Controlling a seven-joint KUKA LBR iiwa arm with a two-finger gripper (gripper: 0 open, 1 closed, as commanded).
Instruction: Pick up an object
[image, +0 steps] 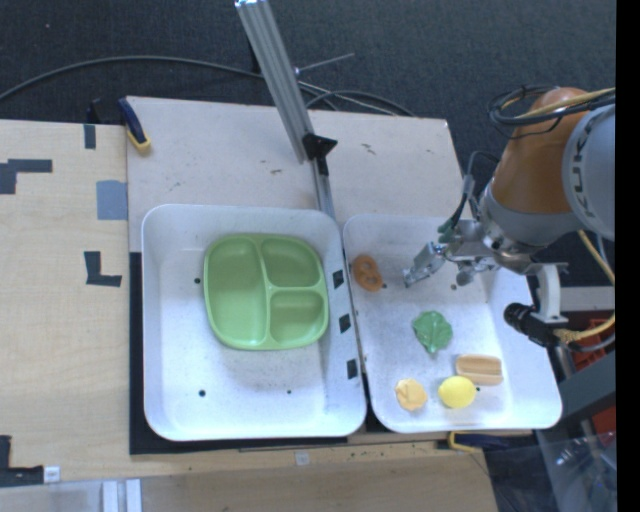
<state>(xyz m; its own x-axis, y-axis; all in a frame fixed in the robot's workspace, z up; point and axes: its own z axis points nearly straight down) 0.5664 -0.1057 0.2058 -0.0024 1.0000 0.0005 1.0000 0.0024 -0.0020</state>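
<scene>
Here, from above, two white bins sit side by side on the bench. The left bin (170, 330) holds a green plate (266, 291) with three compartments, lying flat near the bin's middle. The right bin (535, 395) holds the small objects — an orange-brown piece (367, 272) near its left wall, a green leafy piece (433, 331) about the middle, and three things along the near edge: a hot dog bun (479, 369), a yellow ball (457, 392) just beside and below it, and a yellow-orange piece (411, 394) left of the ball, close but apart from it.

The arm (545, 165) reaches in from the right, its orange band above the far right corner of the right bin. The gripper (418, 270) hangs over the upper part of that bin, pointing left, between the orange-brown piece and the bin's right wall. Its fingers look slightly spread, with nothing between them. The green leafy piece lies just below the gripper, apart from it; the orange-brown piece lies to its left, near the tips but not touching as far as the view tells.

A grey metal bar (282, 75) slants down from the top edge — it ends at a black clamp (319, 146) above the gap between the bins. Black cables (120, 72) curve across the dark floor behind the bench.
</scene>
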